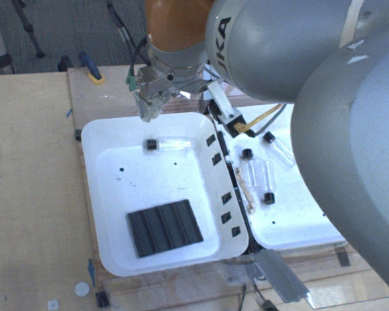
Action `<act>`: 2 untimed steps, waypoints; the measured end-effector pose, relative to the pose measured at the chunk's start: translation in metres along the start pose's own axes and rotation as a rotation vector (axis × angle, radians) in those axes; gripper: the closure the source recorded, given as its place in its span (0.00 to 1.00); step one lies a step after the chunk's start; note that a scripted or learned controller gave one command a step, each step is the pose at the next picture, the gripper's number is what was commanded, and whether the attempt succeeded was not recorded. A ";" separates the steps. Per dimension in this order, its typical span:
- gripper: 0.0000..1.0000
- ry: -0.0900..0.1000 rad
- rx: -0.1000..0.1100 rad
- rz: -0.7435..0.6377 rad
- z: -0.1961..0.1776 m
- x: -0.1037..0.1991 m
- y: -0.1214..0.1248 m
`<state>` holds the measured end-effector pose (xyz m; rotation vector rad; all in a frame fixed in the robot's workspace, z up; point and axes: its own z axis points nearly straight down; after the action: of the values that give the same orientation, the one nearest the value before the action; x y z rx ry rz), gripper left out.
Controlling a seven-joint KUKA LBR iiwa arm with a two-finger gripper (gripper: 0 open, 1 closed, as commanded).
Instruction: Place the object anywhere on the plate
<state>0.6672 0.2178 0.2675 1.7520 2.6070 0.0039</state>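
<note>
A black ribbed plate (165, 227) lies flat in the near part of the left bin (105, 211). A clear vial with a black cap (165, 145) lies on its side near that bin's far wall, apart from the plate. My gripper (149, 112) hangs over the far rim of the left bin, just behind and slightly left of the vial's cap. I see nothing held in it.
The right bin (299, 224) holds three more clear vials with black caps (267, 179). A row of black clips (225, 197) runs along the divide between the bins. The grey arm covers the upper right. Small parts lie on the bench at bottom left.
</note>
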 end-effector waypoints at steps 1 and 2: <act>1.00 0.000 0.002 -0.003 0.001 0.000 -0.001; 1.00 -0.001 0.004 -0.035 0.016 0.000 -0.002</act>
<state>0.6659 0.2169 0.2513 1.7069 2.6386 -0.0014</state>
